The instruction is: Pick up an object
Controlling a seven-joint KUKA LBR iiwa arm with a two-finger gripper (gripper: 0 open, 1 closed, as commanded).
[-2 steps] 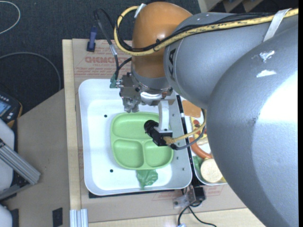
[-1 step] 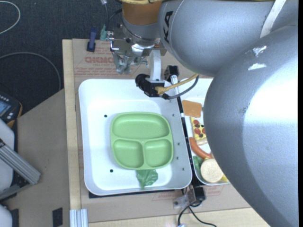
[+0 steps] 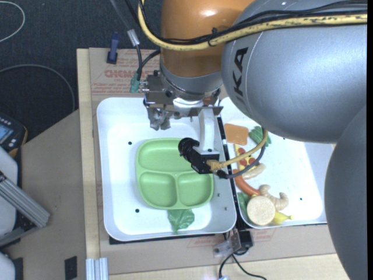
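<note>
My gripper [image 3: 159,119] hangs over the far edge of the left bin [image 3: 114,174], just above the far rim of a green divided plate [image 3: 169,179]. Nothing shows in its grasp. A green leaf-shaped piece [image 3: 182,219] lies at the plate's near edge. In the right bin [image 3: 309,179] lie an orange wedge [image 3: 236,134], a small green piece [image 3: 257,136], a red sausage-like piece [image 3: 246,186], a round tan disc [image 3: 260,210], a pale curved piece [image 3: 280,199] and a yellow piece [image 3: 283,217]. The arm hides the far part of the right bin.
The big grey and orange arm covers the upper right of the view. A cardboard sheet [image 3: 116,74] lies under the bins at the back. Grey metal rails [image 3: 20,206] stand off the bench to the left.
</note>
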